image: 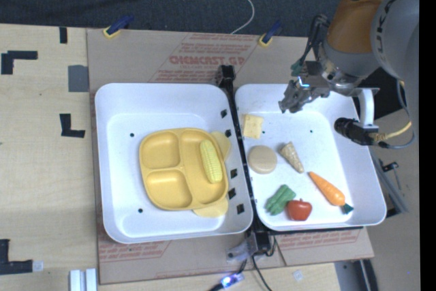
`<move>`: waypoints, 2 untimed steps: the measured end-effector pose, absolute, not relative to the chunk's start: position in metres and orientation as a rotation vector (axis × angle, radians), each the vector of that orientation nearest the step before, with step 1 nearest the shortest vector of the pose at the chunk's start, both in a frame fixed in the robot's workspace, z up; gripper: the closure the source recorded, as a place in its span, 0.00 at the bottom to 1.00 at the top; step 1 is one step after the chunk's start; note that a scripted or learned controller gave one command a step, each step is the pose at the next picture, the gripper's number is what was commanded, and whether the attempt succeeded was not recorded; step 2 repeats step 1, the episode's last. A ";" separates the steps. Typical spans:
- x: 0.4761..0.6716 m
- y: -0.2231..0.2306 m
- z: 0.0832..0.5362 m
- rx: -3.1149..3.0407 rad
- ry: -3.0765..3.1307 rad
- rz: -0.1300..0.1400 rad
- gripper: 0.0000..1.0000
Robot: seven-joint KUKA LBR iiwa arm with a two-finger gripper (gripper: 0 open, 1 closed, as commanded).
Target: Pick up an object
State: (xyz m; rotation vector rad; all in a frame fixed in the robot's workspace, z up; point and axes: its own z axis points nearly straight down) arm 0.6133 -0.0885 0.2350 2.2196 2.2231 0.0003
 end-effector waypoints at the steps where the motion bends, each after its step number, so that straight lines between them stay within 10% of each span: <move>1: 0.604 -0.089 0.231 2.222 2.222 -0.005 1.00; 2: 0.604 -0.089 0.231 2.222 2.222 -0.005 1.00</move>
